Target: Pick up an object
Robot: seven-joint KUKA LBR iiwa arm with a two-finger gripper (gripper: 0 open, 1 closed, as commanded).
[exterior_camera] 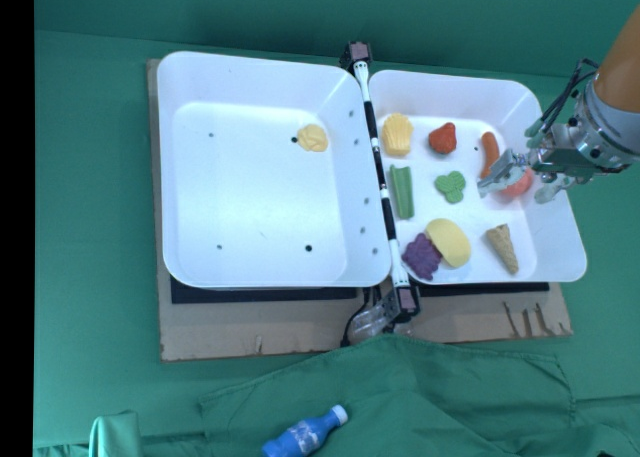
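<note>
- Right bin (560, 245): holds a yellow shell piece (397, 133), red strawberry (443, 138), orange-red sausage (489, 152), green stalk (402, 191), green clover piece (451, 186), purple grape cluster (421, 256), yellow lemon (450, 242) and cone (503, 247).
- Left bin (200, 95): one small yellow item (312, 138).
- Gripper (522, 173): low over the right bin's far-right side, just beside the sausage, above a reddish item (518, 187); finger state cannot be told.
- Step, as judged: closing in for a grasp; nothing visibly held.
- Next move: settle on the reddish item, clamp, lift straight up.
</note>
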